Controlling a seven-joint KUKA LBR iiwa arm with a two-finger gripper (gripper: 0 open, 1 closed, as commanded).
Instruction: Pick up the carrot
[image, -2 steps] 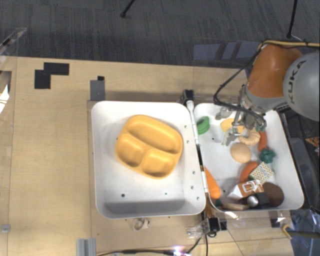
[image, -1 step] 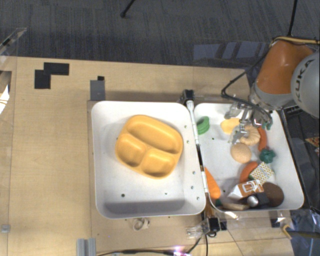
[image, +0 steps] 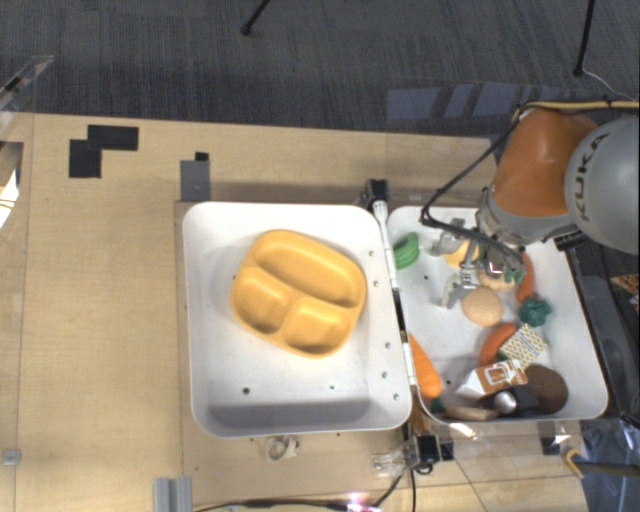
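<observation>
Over the far part of the right bin hangs the arm, grey with its orange band, its gripper low among the toys; whether its fingers are spread or pressed together I cannot tell, since cables and metal parts crowd that spot. Nothing is seen pinched there, so I judge the pick not yet made: the whole grasp and lift are left to do. Counting from largest down: two white bins side by side; one yellow divided plate lying alone in the left bin; one dark brown lump at the near right of the right bin. The carrot lies at the near left of the right bin, against the wall shared with the left bin, well apart from the gripper. Two more orange pieces could also be carrots: one in the middle and one at the far right with a dark green tuft at its near end. There is also one tan round thing just near of the gripper, one patterned card, one small brown box, and one green piece at the far left.
</observation>
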